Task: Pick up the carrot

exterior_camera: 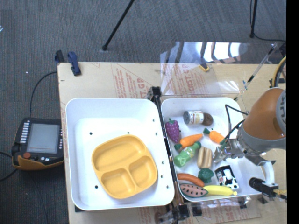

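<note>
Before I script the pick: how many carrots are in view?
2. One carrot lies mid-bin in the right bin, beside the grapes; another lies right of it, near the gripper.

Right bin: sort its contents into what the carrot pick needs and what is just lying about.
For the job:
carrot
gripper
right bin

Lying about:
second carrot piece
grapes
can
green bottle
bread roll
broccoli
hot dog
watermelon slice
banana
yellow tray
</note>
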Tool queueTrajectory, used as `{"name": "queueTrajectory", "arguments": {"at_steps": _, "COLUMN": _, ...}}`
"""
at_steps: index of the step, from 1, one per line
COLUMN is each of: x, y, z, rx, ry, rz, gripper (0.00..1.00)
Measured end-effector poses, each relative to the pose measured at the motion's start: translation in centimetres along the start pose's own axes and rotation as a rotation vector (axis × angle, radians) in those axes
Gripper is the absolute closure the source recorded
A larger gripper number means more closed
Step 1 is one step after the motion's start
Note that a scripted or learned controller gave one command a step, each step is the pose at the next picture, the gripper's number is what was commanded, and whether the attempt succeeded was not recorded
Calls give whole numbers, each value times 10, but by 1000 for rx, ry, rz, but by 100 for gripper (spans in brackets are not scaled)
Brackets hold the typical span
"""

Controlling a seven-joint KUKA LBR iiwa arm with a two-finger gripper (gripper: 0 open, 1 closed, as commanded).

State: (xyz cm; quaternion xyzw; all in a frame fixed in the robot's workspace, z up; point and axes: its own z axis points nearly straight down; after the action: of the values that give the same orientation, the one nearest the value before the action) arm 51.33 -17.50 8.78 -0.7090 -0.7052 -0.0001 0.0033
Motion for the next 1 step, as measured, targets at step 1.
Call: {"name": "queueTrajectory", "arguments": {"at_steps": 1, "x": -1, "y": -1, "z": 2, "rx": 2, "ry": 0, "rz": 3, "gripper": 0}}
